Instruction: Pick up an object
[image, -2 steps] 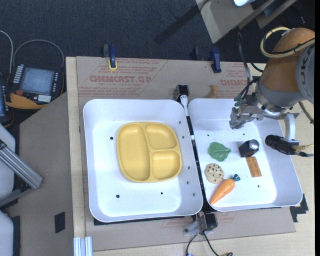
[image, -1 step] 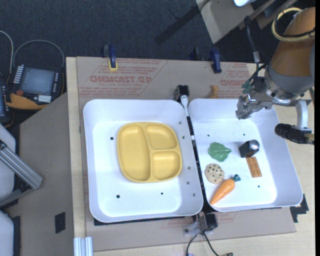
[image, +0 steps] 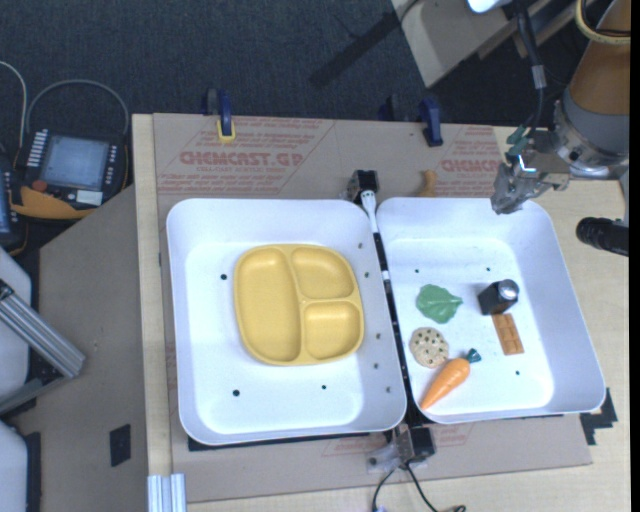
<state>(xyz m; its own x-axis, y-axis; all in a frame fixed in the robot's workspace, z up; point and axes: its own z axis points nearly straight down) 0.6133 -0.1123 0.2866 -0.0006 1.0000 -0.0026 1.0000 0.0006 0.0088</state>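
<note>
Resting on a cardboard-covered surface (image: 300, 150) printed with red lettering: two shallow white bins side by side, above dark carpet. Beyond the surface at left: a small screen unit (image: 72, 160) ringed by black cable. Clamped along the far edge: two blue clips (image: 222, 112).

Left bin (image: 200, 380): holding a yellow divided plate (image: 298, 302) near its centre, three compartments, lying flat. Right bin (image: 560, 380): holding five small things grouped toward its middle and near side. Green leaf-shaped piece (image: 437, 301); just below it, a round speckled cookie (image: 429, 346); touching or nearly touching the cookie, an orange carrot (image: 446, 381) with green top, lying at a slant. To the right: a black cylinder with silver end (image: 498, 296), and just below, a small brown block (image: 509, 334).

Hand (image: 512, 188) hanging over the far right corner of the right bin, well apart from all five things, pinching nothing; spread or pressed together cannot be told. Bare white floor along the far side of the right bin, between hand and things.
</note>
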